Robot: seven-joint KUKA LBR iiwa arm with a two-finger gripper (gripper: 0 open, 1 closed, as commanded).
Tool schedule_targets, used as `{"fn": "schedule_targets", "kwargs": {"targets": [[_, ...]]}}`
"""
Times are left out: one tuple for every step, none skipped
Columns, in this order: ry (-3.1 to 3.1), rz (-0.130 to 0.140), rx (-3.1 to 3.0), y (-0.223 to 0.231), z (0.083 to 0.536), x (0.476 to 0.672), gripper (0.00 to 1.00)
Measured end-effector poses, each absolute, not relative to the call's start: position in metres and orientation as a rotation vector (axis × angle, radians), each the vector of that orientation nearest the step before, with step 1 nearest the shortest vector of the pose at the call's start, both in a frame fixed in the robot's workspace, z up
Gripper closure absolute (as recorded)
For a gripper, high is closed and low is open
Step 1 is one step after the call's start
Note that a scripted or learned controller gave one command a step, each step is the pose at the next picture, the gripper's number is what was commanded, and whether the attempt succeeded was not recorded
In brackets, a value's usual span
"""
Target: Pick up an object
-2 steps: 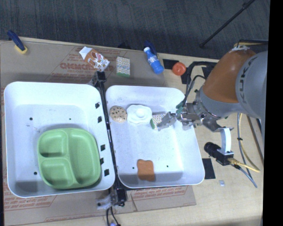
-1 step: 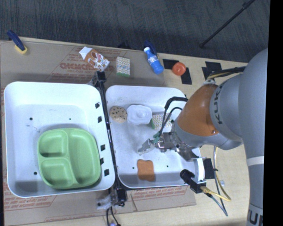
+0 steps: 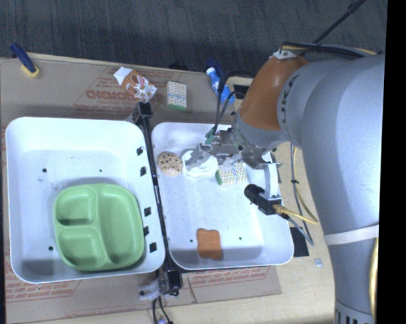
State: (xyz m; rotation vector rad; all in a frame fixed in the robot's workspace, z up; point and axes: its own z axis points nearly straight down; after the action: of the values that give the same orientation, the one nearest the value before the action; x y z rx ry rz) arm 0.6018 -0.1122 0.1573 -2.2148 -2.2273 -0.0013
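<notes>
The right bin (image 3: 188, 210) holds a round speckled cookie (image 3: 169, 163), a crumpled white object (image 3: 200, 167), a green-and-white patterned piece (image 3: 231, 173) and an orange block (image 3: 209, 243) near the front wall. My gripper (image 3: 212, 154) hangs low over the back of this bin, right above the white object and between the cookie and the patterned piece. The grey arm with its orange band (image 3: 272, 94) comes in from the right and hides the bin's back right corner.
A green divided tray (image 3: 98, 226) lies in the left bin (image 3: 30, 158). Behind the bins on the cardboard sit a snack packet (image 3: 134, 84) and a small box (image 3: 177, 95). A black cable plug (image 3: 261, 198) dangles over the right bin's right side.
</notes>
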Motion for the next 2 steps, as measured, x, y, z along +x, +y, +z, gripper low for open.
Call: {"fn": "schedule_targets", "kwargs": {"targets": [[-2.231,-0.001,-2.216,-0.155,0.232,0.657,0.0],[-2.228,0.001,-2.214,-0.108,0.093,0.657,0.0]]}}
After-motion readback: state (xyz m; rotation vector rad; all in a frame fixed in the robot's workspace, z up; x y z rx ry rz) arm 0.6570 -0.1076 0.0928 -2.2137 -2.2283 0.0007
